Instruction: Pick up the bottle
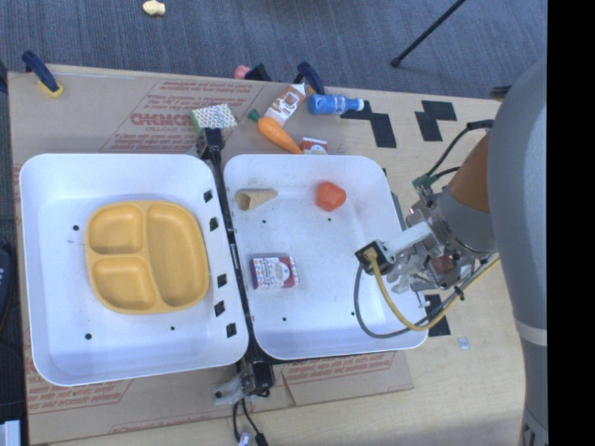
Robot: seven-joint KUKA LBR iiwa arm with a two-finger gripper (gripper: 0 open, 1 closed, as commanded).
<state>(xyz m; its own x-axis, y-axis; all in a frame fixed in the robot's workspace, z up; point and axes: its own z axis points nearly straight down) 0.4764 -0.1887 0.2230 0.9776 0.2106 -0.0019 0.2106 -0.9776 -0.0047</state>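
Observation:
A small blue bottle [333, 104] lies on its side on the cardboard behind the right bin [307, 337], outside it. Next to it, to the left, lies a white bottle with an orange label [284, 103]. My gripper [416, 272] hangs over the right rim of the right bin, far from both bottles, with metal parts and a looping yellow cable around it. Nothing shows between its fingers.
The right bin holds a tan cone [256, 197], a red round thing [330, 195] and a small red-and-white packet [273, 272]. A yellow divided plate [147, 255] sits in the left bin [46, 342]. A toy carrot [277, 134] and a green patterned packet [213, 117] lie behind the bins.

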